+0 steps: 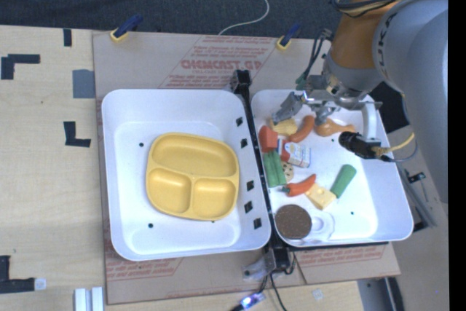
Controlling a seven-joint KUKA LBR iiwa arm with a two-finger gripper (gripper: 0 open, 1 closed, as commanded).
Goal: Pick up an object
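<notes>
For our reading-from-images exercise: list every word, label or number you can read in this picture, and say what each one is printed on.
"CHEMCAST GP": red print, upside down, on the brown cardboard sheet behind the two white bins.
A smaller red line under it: too blurred to read.
Red and white print on the small carton in the right bin: too small to read.

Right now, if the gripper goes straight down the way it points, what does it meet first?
Probably the orange sausage lying just under the gripper in the right bin, with the yellow piece close beside it. Depth is hard to judge from this slanted view.
</notes>
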